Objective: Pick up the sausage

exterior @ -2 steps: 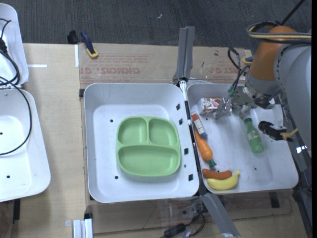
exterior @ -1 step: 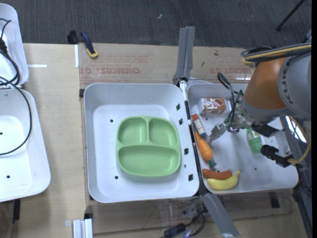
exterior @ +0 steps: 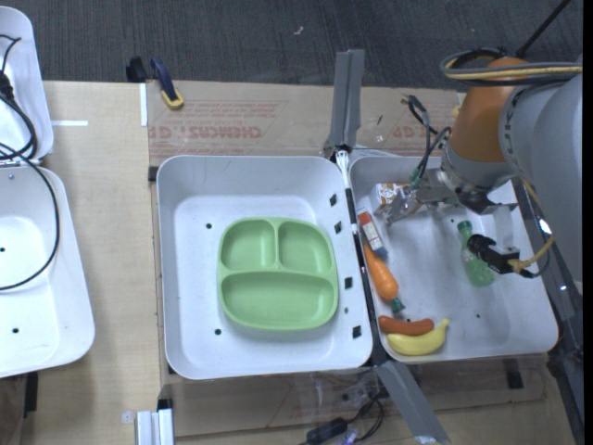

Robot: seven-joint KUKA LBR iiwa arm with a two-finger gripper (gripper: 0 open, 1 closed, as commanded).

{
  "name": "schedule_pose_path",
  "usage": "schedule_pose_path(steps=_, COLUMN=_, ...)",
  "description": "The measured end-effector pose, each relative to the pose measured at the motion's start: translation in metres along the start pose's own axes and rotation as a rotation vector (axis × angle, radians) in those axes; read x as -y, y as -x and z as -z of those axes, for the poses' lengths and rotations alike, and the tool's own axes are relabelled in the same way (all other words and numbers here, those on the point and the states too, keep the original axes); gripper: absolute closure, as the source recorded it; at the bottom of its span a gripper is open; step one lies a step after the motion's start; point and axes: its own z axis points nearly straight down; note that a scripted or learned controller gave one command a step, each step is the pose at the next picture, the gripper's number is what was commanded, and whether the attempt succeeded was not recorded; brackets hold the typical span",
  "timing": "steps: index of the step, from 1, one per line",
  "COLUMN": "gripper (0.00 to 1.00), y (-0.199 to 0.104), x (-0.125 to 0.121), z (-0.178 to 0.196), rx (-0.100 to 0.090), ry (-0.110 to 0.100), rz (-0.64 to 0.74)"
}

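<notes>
The sausage point(exterior: 406, 324), red and short, lies at the near edge of the right bin point(exterior: 519, 336), touching the top of a yellow banana point(exterior: 419, 340) that curls beneath it. From my remote seat I see a carrot point(exterior: 381, 273) lying just above the sausage along the bin's left wall, with a marker-like tube point(exterior: 371, 233) beyond it. A green bottle point(exterior: 474, 255) lies toward the bin's right side, and a crumpled wrapper point(exterior: 392, 193) sits near the far left corner. The gripper point(exterior: 404, 208) hangs low over the far part of this bin, beside the wrapper and well apart from the sausage; whether its tool is spread or pressed together I cannot tell, and nothing shows between its tips. The left bin point(exterior: 185, 276) holds a green divided plate point(exterior: 277, 273) at its centre.
</notes>
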Motion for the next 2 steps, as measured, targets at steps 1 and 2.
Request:
schedule_pose_path(steps=1, gripper=0.0, y=-0.004, x=0.027, z=0.066, rx=0.0, ry=0.001, rz=0.035)
schedule_pose_path(steps=2, gripper=0.0, y=0.0, x=0.055, z=-0.001, rx=-0.001, ry=-0.002, rz=0.015)
